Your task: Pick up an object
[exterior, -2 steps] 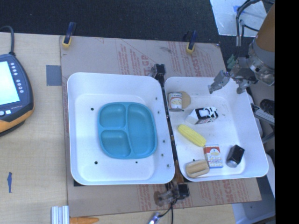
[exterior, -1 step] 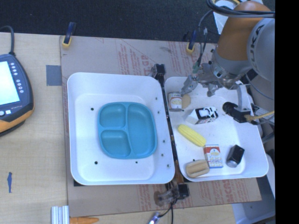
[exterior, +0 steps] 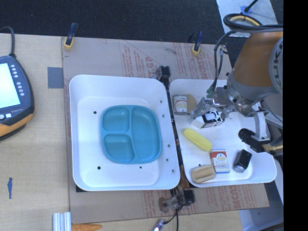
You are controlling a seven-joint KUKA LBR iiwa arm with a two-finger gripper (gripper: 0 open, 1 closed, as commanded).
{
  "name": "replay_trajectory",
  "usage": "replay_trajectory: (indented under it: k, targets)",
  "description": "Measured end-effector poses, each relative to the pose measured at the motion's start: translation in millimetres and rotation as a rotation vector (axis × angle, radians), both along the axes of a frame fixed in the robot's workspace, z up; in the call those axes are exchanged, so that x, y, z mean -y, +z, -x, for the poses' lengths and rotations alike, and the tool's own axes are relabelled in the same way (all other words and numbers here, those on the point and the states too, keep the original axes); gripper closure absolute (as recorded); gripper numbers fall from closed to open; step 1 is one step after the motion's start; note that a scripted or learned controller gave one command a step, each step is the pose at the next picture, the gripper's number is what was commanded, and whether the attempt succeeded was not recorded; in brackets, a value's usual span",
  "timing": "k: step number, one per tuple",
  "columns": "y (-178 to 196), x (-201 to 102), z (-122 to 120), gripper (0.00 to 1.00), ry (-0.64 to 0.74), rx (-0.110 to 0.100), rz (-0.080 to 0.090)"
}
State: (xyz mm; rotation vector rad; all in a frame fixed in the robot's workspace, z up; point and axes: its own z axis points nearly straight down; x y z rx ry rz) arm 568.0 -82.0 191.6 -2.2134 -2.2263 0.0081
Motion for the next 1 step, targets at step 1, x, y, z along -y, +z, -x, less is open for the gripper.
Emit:
replay_trajectory:
  k: [1]
  targets:
    - [-100.9, 14.8, 26.8, 0.00, 0.000, -0.002, -0.002]
